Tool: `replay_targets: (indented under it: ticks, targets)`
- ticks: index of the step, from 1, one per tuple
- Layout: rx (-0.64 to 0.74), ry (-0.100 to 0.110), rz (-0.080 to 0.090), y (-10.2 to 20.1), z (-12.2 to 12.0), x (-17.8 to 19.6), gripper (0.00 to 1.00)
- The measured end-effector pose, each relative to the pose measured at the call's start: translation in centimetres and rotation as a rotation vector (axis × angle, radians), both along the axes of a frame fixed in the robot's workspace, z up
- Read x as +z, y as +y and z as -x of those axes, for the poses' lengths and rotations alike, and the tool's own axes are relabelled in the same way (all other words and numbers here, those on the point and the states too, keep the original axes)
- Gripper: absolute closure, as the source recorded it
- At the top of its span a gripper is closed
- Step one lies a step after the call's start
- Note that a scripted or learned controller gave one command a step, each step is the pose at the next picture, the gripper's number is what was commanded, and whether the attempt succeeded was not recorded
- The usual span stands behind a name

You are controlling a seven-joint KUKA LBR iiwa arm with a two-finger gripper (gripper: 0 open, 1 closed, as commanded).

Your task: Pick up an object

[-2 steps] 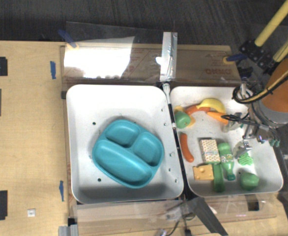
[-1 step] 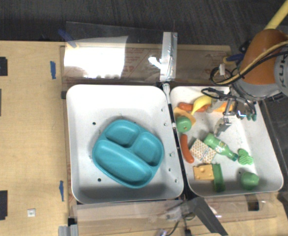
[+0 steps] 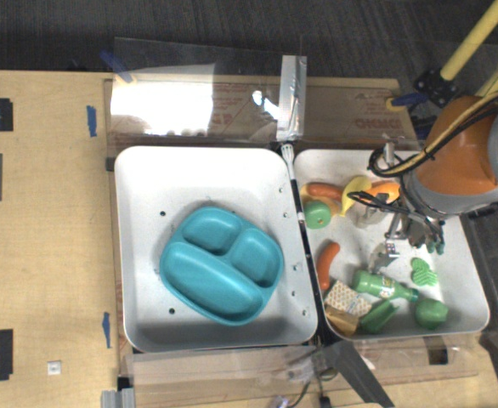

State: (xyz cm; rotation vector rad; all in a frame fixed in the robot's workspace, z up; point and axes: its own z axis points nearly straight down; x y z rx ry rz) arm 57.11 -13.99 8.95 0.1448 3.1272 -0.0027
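The right bin (image 3: 470,266) holds several toy foods. My gripper (image 3: 391,246) hangs over its middle, below the grey wrist and orange band (image 3: 463,155), just above a green bottle (image 3: 385,286) lying on its side. An orange sausage (image 3: 326,262) lies to the gripper's left. At the bin's far side sit an orange carrot (image 3: 323,190), a green ball (image 3: 317,217) and a yellow piece (image 3: 356,195). A waffle piece (image 3: 342,297), a green cucumber (image 3: 378,315), a green lump (image 3: 432,313) and a green leaf (image 3: 422,272) lie along the near side.
The left bin (image 3: 138,185) holds a teal divided plate (image 3: 222,263). A ridge (image 3: 300,228) separates the two bins. A clear plastic sheet (image 3: 206,100) stands behind them. Yellow and black cables (image 3: 436,134) run along the wrist.
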Motion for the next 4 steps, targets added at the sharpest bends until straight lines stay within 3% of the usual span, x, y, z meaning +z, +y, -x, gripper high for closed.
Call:
replay_targets:
  ticks: [1,2,3,4]
  targets:
    - [-0.006,0.020,-0.002,0.5,-7.5,-0.1,0.00]
    - [-0.005,-0.009,0.002,0.6,-8.2,1.4,1.00]
    - [0.149,-0.002,0.004,-7.2,-7.8,6.8,1.00]
    - [0.552,-0.002,0.004,-4.0,-9.0,10.0,1.00]
